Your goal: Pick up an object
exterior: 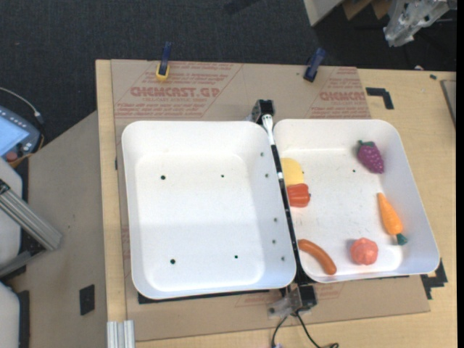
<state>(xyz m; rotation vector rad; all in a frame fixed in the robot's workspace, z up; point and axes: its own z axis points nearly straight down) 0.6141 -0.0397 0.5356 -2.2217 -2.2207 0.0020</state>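
Hanging back: the gripper (415, 11) sat high at the far right corner, off the bench and well apart from both bins.
Grip: how wide it stood could not be told.
Where the objects lay: all 6 were in the right bin (341, 138).
Nearest pick: the purple grapes (370, 156), below and slightly left of the gripper, long axis running roughly front to back.
Others: a carrot (389, 217) along the right wall, a pinkish-red round fruit (365, 251) and a sausage (317, 257) near the front.
In the way: likely nothing over the grapes; a yellow piece (291, 170) and red pepper (298, 194) were pressed against the wall by the left bin (138, 216), a harder reach.
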